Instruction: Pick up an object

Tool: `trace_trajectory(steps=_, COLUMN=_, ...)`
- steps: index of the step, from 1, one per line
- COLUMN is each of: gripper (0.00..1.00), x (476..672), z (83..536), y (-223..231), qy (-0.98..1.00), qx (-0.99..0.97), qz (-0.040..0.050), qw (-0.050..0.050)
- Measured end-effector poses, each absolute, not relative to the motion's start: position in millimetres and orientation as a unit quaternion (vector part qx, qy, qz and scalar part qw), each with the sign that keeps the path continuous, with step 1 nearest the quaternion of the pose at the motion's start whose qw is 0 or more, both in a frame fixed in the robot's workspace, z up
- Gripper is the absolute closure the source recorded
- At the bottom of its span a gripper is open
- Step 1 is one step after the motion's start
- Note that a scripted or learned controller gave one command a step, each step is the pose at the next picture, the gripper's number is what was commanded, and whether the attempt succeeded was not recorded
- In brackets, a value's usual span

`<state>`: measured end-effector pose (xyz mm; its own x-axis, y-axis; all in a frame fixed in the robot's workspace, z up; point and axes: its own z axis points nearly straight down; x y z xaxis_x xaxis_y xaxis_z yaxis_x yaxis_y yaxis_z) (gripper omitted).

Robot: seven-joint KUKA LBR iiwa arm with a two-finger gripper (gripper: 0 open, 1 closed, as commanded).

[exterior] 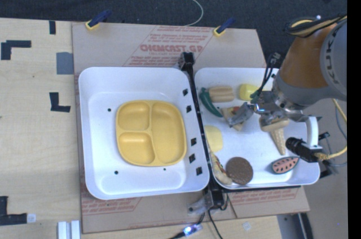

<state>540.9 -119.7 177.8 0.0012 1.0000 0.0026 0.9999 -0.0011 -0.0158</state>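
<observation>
My gripper (pixel 241 115) hangs low over the middle of the right bin (pixel 256 149), reaching in from the right under the orange-banded wrist. Its tip is over a small tan piece (pixel 233 119); whether they touch is unclear. Around it lie a bread roll (pixel 221 93), a green pepper (pixel 205 101), a yellow lemon (pixel 246 91), an ice cream cone (pixel 277 135), a pale yellow piece (pixel 213 138), a brown cookie (pixel 240 170) and a watermelon slice (pixel 284 164).
The left bin (pixel 96 119) holds a yellow divided plate (pixel 151 133). A black divider (pixel 194 114) runs between the bins. Both bins rest on cardboard (pixel 163 49) on the bench. A cable and black fitting (pixel 302 149) hang by the wrist.
</observation>
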Motion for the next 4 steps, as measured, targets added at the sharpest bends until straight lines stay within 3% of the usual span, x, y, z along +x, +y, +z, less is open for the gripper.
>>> trace_trajectory(steps=1, gripper=0.0, x=544.1, z=185, y=-120, qy=-0.708, qx=-0.707, qz=0.0005, qw=0.001)
trace_trajectory(steps=3, gripper=0.0, x=534.1, z=84, y=-120, qy=-0.708, qx=-0.707, qz=0.0, qw=0.0)
trace_trajectory(steps=4, gripper=1.0, x=534.8, z=97, y=-121, qy=-0.708, qx=-0.707, qz=-0.0004, qw=-0.002)
